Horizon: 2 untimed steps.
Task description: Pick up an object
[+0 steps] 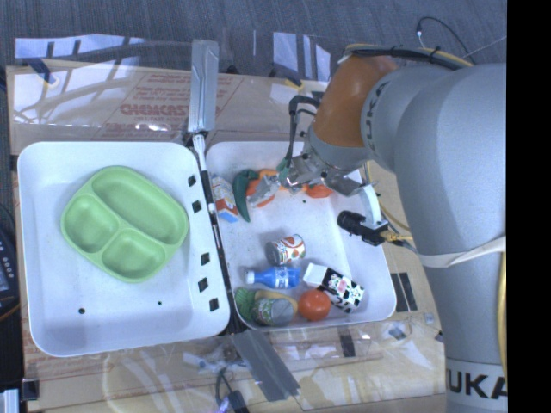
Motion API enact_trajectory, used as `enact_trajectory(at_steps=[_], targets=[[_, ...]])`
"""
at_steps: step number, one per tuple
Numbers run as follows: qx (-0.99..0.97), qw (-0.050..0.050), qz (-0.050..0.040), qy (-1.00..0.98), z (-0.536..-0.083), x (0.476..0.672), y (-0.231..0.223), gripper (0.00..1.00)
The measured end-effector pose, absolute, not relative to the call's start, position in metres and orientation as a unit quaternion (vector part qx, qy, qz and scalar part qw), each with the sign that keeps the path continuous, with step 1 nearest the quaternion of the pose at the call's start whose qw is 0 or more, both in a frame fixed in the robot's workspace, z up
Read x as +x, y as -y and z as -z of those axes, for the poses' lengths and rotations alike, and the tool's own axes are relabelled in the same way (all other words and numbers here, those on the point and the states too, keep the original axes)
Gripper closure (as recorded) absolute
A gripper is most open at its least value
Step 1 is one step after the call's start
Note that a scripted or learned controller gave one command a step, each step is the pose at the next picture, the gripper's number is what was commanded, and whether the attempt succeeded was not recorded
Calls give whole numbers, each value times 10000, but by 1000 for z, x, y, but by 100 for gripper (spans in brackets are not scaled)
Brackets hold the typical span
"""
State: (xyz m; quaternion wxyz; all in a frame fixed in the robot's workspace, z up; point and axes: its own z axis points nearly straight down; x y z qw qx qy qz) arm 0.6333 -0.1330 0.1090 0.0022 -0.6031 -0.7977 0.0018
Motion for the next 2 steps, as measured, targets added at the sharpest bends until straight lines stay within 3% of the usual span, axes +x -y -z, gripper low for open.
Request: enact_trajectory(at_steps=[1, 2], targets=[[-6809, 1, -11, 7324, -93, 630, 98, 0], [-6798, 35, -30, 7334, -103, 629, 98, 100]])
